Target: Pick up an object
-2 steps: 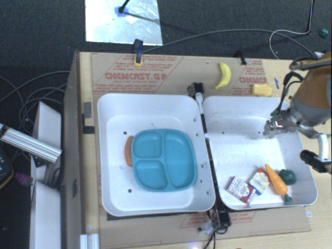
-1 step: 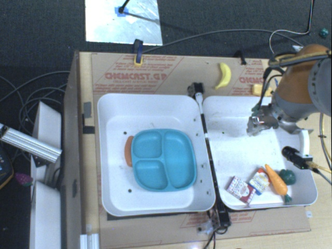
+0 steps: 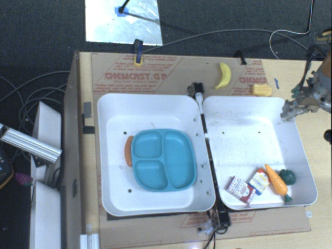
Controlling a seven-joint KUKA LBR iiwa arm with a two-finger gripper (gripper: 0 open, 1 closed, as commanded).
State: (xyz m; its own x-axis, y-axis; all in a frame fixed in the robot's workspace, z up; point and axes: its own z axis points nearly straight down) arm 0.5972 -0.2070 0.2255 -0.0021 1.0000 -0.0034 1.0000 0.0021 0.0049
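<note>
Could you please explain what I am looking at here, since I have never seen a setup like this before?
This is one picture from a camera fixed above a bench, looking down at a slant. The machine at the right edge is a robot arm whose gripper sits over the top right rim of the right bin; nothing shows between its fingers. Its job is to pick up an object. The left bin holds a blue divided plate with an orange sausage-like piece beside it. Near the right bin's front edge lie a carrot, a small carton, a red and white box and a dark green piece. A banana and a yellow block rest on the board behind the bins.
</note>
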